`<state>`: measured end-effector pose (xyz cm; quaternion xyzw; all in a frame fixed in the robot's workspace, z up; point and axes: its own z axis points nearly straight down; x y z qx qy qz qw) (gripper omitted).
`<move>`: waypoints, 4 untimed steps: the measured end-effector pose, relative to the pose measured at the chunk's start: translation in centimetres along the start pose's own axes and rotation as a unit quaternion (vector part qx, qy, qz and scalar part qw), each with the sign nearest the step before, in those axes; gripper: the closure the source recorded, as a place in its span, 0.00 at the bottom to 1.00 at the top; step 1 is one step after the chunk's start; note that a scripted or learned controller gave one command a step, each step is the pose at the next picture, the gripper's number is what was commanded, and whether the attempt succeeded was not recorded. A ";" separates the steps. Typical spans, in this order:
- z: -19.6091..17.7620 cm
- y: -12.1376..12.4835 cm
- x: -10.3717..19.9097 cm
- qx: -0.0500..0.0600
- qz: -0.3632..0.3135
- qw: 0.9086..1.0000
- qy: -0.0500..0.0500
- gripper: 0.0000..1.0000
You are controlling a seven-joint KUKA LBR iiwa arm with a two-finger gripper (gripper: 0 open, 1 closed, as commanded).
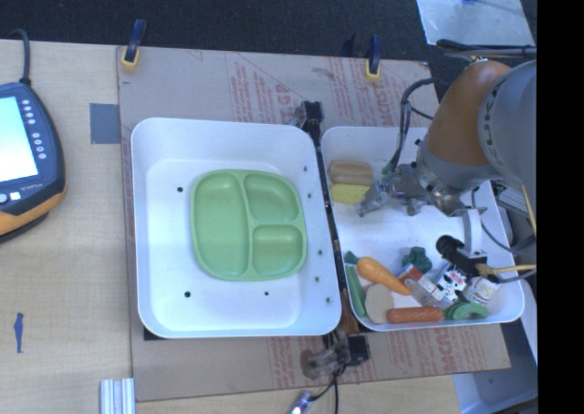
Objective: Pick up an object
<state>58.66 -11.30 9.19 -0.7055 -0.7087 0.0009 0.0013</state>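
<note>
A wooden bench (64, 266) is covered by a sheet of cardboard (228, 84) clamped at its far edge, with dark floor beyond and a handheld control pad (23, 161) at the left. Two white bins are set side by side. A green divided plate (246, 223) lies in the left bin (151, 221). In the right bin (365, 143), a yellow block (349, 191), a carrot (381, 274) and a sausage (413, 315) are seen among small toys. The gripper (376, 200) hangs just beside the yellow block — whether its fingers are apart or together cannot be told.

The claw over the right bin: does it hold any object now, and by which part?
It cannot be told. The claw hangs over the right bin, near the yellow and tan blocks, but it is too small and blurred to show anything held.
</note>
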 end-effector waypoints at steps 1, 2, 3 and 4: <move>0.0 6.7 1.1 0.001 0.000 1.000 0.000 0.00; 0.0 6.9 1.9 0.000 -0.001 1.000 0.000 0.00; -1.1 7.0 1.9 0.002 -0.003 1.000 0.000 1.00; -10.1 3.3 6.6 -0.001 -0.001 1.000 0.000 1.00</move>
